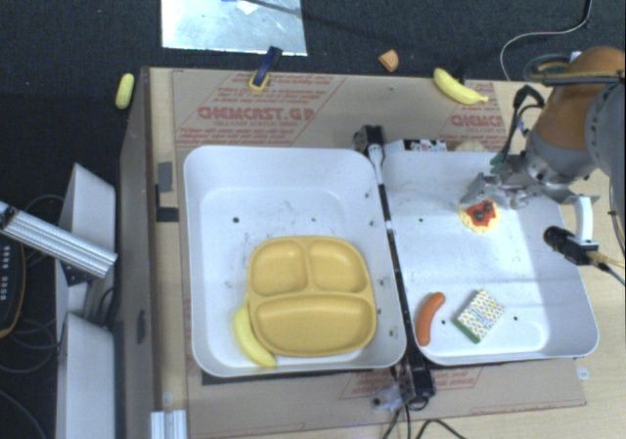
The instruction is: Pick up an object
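Observation:
The right bin [528, 334] holds a small red and yellow toy [479, 217] near its back, an orange sausage [427, 317] at the front left, and a patterned green and white block [479, 314] beside the sausage. My gripper [497, 190] hangs over the back of this bin, just above and to the right of the red and yellow toy. Nothing shows between its fingers. In the left bin [220, 183] lies a yellow divided plate [311, 293] with a yellow banana [251, 337] against its front left edge.
Behind the bins, a second banana [458, 86] lies on the cardboard bench top, with a small orange piece [389, 60] and a yellow item [124, 90] on the dark floor. The arm [572, 124] comes in over the right bin's back right corner.

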Robot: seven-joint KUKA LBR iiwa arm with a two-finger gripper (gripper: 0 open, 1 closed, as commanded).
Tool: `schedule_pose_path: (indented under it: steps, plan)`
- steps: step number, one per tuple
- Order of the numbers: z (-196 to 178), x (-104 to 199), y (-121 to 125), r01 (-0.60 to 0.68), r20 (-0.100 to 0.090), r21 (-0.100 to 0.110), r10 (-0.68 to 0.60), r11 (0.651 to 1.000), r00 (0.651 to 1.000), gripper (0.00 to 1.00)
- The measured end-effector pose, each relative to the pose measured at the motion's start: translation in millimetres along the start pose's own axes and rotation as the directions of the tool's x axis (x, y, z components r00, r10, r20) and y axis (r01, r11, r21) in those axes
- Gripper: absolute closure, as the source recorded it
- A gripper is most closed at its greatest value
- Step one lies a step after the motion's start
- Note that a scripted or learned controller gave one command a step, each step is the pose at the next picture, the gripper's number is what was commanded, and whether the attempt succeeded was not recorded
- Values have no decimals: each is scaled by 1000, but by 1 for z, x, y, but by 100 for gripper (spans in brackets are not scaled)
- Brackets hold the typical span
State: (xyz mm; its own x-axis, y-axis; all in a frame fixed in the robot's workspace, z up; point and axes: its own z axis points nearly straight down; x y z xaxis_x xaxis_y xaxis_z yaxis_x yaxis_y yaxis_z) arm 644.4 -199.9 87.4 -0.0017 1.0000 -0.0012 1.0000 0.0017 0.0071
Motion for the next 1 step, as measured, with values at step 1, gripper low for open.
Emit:
schedule_pose_path:
  steps: [1]
  plan:
    - [-24,-6,2,0,0,3,0,1000,1000,0]
